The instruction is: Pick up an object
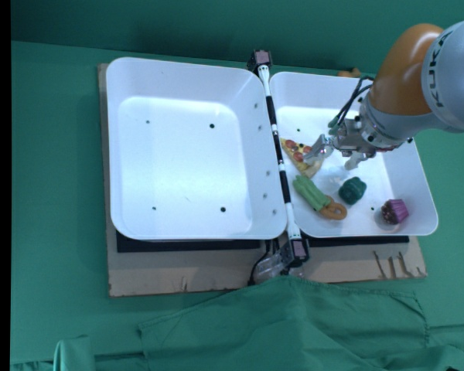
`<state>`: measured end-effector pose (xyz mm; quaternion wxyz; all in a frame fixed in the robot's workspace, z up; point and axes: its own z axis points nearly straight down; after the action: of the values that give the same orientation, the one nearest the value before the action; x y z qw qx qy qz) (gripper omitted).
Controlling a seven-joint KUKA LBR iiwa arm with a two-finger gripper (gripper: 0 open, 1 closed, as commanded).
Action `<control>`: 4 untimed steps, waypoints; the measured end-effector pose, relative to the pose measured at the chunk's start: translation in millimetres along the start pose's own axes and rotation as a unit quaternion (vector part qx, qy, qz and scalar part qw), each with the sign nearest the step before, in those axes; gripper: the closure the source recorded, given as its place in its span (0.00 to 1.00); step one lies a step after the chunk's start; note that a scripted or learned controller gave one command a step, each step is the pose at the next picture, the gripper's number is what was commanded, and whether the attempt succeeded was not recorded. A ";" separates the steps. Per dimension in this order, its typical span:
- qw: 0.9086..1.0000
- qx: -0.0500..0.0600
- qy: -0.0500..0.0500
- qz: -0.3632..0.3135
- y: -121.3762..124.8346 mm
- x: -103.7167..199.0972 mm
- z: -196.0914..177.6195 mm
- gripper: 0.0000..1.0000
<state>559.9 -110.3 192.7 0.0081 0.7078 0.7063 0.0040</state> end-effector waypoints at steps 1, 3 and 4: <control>1.000 0.000 0.002 0.000 61.1 -26.1 7.3 0.00; 1.000 0.005 0.000 0.002 73.5 -80.5 -62.9 1.00; 1.000 0.008 0.001 0.001 72.8 -77.8 -59.9 0.00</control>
<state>631.5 -187.9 254.3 0.0018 0.7083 0.7059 -0.0004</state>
